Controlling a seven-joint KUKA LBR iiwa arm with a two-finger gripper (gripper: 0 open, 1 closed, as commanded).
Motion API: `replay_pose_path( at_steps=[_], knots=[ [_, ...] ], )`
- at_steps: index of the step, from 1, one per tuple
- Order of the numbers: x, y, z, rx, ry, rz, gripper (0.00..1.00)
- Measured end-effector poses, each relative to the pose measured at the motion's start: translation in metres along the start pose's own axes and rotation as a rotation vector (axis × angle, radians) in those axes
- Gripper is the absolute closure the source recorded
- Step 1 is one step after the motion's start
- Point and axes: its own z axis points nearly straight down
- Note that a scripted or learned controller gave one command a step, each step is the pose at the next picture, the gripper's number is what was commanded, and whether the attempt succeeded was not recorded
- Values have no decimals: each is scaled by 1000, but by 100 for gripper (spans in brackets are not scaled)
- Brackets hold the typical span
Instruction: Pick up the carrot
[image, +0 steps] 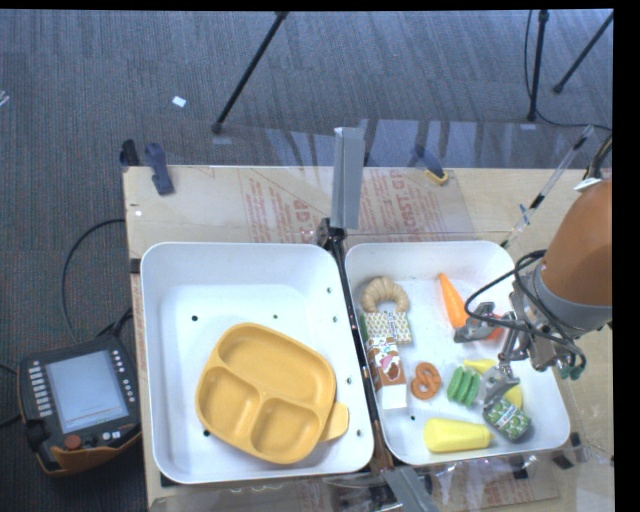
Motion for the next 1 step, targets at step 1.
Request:
replay_pose_path(
  at_steps=[1],
  knots=[
    [-52,-6,95,2,-9,265,0]
  ],
)
